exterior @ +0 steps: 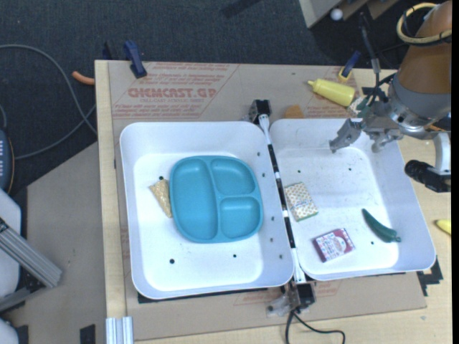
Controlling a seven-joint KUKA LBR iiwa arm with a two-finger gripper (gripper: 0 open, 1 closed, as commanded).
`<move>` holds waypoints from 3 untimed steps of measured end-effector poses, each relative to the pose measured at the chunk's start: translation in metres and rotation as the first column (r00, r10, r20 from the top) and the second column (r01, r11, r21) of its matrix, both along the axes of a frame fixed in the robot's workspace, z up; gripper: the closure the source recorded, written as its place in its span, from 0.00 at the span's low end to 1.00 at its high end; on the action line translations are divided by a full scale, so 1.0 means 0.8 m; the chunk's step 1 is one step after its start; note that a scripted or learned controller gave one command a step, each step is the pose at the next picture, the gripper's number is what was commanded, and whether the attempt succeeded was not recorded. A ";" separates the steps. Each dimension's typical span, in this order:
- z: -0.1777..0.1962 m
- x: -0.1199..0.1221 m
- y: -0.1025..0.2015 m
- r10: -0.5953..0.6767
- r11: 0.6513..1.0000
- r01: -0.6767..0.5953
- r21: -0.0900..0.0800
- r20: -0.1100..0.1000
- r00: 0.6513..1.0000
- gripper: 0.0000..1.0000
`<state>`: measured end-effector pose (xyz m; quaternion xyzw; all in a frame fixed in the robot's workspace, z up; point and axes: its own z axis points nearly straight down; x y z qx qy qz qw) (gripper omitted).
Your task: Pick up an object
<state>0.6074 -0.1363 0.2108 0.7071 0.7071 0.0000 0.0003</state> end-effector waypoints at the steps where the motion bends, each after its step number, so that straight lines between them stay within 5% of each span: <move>1: -0.071 -0.092 0.054 -0.001 1.000 0.001 0.001 -0.002 1.000 0.00; 2: -0.158 -0.137 0.056 -0.001 1.000 0.001 0.002 -0.003 1.000 0.00; 3: -0.158 -0.161 0.051 -0.001 1.000 0.001 0.002 -0.003 1.000 0.00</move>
